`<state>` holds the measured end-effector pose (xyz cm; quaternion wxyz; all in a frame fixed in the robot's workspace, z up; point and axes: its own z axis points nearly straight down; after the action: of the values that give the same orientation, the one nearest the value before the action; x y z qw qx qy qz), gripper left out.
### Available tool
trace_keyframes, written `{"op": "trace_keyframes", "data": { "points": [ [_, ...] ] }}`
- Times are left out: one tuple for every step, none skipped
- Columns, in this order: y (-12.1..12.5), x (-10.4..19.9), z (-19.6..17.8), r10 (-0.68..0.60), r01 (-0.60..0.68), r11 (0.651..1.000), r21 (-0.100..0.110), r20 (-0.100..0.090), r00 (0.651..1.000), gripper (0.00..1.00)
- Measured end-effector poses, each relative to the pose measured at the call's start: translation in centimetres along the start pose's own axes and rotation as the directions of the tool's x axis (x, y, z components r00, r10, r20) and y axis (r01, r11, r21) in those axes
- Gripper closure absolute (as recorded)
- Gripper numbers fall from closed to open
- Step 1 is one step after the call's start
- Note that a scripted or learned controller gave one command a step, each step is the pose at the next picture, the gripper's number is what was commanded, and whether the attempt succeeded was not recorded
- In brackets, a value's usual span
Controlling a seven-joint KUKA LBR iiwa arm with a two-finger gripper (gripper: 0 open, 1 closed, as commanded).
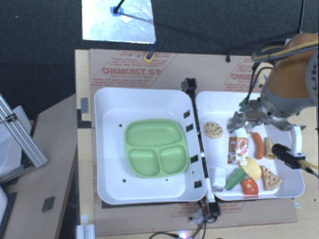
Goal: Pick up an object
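Note:
My gripper (240, 125) hangs over the right bin (219, 99), just above the top end of a small brown and white card box (238, 150). Its fingers stand open with nothing between them. A round cookie (213, 130) lies to the gripper's left. To the right of the box lie a red sausage (257, 144) and a tan bread piece (269, 147). Nearer the front lie a yellow lemon-like piece (252, 168), a green cucumber (233, 179), a red strawberry-like piece (249, 185) and a pizza slice (270, 178).
The left bin (107, 133) holds a green divided plate (154, 147). Black clips (198, 148) line the wall between the bins. A black fitting (285, 155) on the arm's white bracket hangs over the right bin's right side. The arm's grey and orange body (291, 78) covers the bin's back right corner.

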<state>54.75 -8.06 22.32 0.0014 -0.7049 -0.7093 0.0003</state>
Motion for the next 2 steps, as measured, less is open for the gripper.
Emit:
{"op": "trace_keyframes", "data": {
  "points": [
    [-2.9, 4.1, 0.9, -0.001, 0.001, 1.000, 0.000, 0.000, 1.000, 1.00],
    [-5.1, 6.3, 0.9, -0.001, 0.001, 1.000, -0.001, 0.001, 1.000, 1.00]
  ]
}}
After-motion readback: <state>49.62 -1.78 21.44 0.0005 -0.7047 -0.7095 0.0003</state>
